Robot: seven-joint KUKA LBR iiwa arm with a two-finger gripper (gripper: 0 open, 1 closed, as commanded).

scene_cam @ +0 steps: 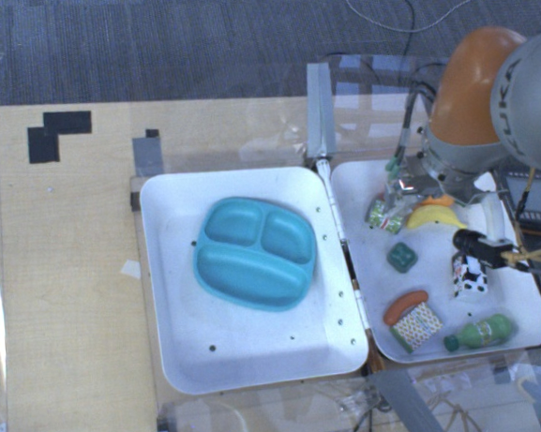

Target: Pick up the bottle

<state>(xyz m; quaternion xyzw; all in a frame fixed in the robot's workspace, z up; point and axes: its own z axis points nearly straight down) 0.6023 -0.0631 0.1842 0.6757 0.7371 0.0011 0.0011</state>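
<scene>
- On the desk (69,275), two shallow white bins stand side by side, a left bin (183,350) and a right bin (375,286), with their inner rims touching.
- One arm reaches in from the right, carrying one pincer (403,187).
- The left bin holds one thing, a blue divided plate (255,252) with three compartments, lying flat near the middle.
- The right bin holds seven loose things, one of each:
  - a crumpled green-and-white packet (383,215) at the far left
  - a yellow banana (436,215) just beside the packet
  - a small dark green block (402,257) near the middle
  - a black-and-white cow figure (470,278) toward the right
  - an orange-red sausage (405,306) near the front left
  - a patterned box (419,326) touching the sausage's near side
  - a green bottle (479,333)
- The pincer hangs low over the far end of the right bin, directly above the packet and close to the banana.
- I cannot tell whether the pincer is released or clenched, or whether it touches the packet. Nothing is visibly gripped in it.
- The bottle lies on its side along the right bin's near edge, toward the near right corner, with its narrower end pointing left.
- The bottle lies just right of the patterned box, nearer the camera than the cow figure, and well apart from the pincer.
</scene>
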